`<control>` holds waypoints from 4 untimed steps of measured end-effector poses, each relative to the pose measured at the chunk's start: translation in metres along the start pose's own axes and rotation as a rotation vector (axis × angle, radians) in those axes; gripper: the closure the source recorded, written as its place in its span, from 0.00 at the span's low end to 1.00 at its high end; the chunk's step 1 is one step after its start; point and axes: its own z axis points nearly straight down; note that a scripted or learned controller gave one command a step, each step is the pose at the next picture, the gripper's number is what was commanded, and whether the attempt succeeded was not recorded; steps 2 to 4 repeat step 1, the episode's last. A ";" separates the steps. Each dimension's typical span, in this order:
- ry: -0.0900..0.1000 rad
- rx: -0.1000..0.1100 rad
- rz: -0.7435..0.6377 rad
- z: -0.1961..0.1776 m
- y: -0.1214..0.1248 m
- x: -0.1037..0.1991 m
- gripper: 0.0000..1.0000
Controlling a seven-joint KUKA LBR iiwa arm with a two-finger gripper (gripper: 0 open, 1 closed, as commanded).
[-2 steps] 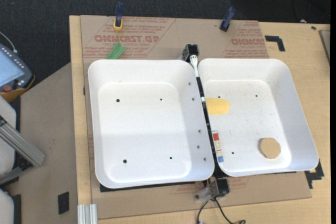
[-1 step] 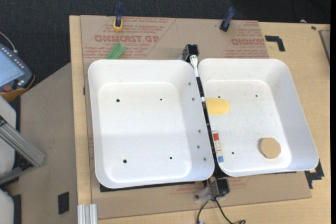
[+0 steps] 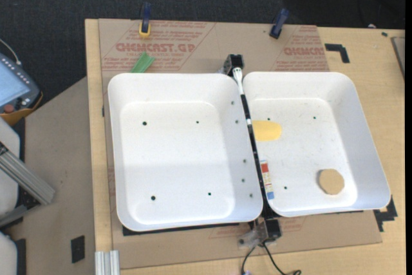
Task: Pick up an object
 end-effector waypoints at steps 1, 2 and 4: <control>0.000 0.000 0.000 0.000 0.000 0.000 0.00; 0.000 0.000 0.000 0.000 0.000 0.000 0.00; 0.000 0.000 0.000 0.000 0.000 0.000 0.00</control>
